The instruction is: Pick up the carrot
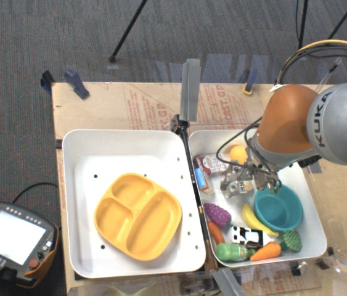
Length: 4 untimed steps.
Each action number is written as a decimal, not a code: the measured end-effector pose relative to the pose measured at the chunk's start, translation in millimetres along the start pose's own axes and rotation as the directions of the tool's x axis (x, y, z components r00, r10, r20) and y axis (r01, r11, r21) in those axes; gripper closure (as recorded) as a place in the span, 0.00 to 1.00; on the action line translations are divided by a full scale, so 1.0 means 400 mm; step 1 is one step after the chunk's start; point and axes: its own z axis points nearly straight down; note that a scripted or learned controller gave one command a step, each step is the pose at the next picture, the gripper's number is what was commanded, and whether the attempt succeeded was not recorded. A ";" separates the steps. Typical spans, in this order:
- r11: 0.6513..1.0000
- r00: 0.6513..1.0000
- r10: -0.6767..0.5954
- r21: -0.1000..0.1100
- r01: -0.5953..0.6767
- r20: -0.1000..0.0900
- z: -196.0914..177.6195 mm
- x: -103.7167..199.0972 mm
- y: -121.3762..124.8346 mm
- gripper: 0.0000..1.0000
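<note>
The left bin [74, 165] holds a yellow plate [138, 214]. In the right bin [315, 202], the gripper [244, 182] hangs over the middle, nothing between its fingers; how wide they stand I cannot tell. The carrot [265, 251], orange and tapered, lies at the near edge, wedged between a green toy [235, 251], a banana [256, 219] and a teal bowl [278, 207]. Crowding could make the fingers catch a neighbour instead.

1. The carrot [266, 251] is a small orange toy, tapered, apparently with a green tip at its right end.
2. It lies flat and slightly tilted, thin end pointing left.
3. It rests at the front edge of the right bin [312, 190].
</note>
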 end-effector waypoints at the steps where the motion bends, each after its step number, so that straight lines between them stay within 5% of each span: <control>1: 0.999 0.999 -0.037 0.001 0.037 0.005 -0.006 -0.121 0.059 0.00; 2: 0.997 0.997 0.081 0.002 -0.081 0.005 -0.075 0.054 -0.034 0.00; 3: 0.944 0.944 0.330 0.000 -0.330 0.002 -0.003 -0.068 0.070 0.00; 4: 0.861 0.861 0.509 0.001 -0.509 0.004 -0.085 0.082 -0.083 0.00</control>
